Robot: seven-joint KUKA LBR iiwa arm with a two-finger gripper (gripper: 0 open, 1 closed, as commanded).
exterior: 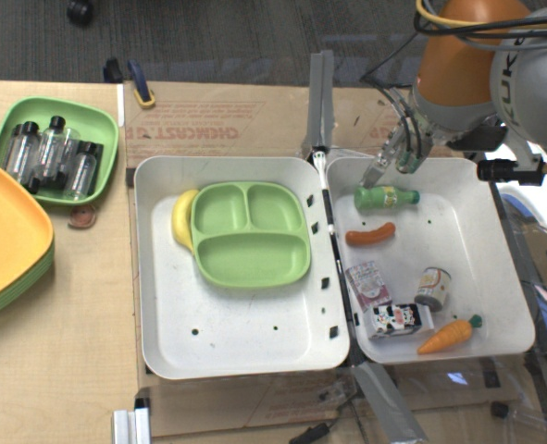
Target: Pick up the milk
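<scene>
White right bin (495, 248) holds six things: one milk (401, 318), bottle (387, 196), sausage (370, 235), carrot (447, 334), can (432, 287), packet (367, 283). Hand (395, 162) hovers slightly parted, holding nothing.

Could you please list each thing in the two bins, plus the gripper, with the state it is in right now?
Gripper: above the right bin's far edge, over the green bottle, holding nothing.
Green bottle: on its side.
Sausage: lying flat.
Pouch: lying flat.
Milk: on its side, untouched.
Can: tipped over.
Carrot: lying near the front edge.
Green tray: flat in the left bin, compartments bare.
Yellow item: partly under the tray.
</scene>
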